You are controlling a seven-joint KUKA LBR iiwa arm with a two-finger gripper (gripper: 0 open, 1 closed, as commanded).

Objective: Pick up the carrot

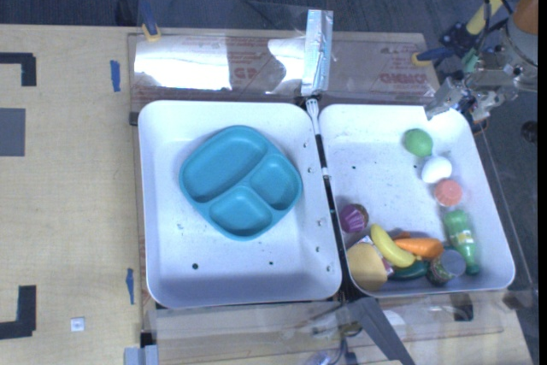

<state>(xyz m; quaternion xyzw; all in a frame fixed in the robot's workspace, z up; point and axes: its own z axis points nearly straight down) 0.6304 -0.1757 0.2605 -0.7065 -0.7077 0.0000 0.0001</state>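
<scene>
Gripper: sits at the far right corner of the right bin, over its rim, amid cables and fittings; I cannot tell how it is set, and nothing shows in its grasp.
Arm: comes in from the upper right, with yellow cable looped above it.
Right bin: white, shallow, its near-left floor bare, toys gathered along the right side and the near edge.
Green ball: nearest thing to the gripper, just inside the bin below it.
White egg: just beside the green ball, toward me.
Pink round piece: next in that line down the right wall.
Green bottle: lying along the right wall, near the front corner.
Carrot: orange, lying flat near the front edge of the right bin, well apart from the gripper, touching the banana, with a dark green piece just below it.
Banana: yellow, slanted, just left of the carrot.
Purple onion: left of the banana, near the divider.
Left bin: holds a blue divided plate in its middle.
</scene>
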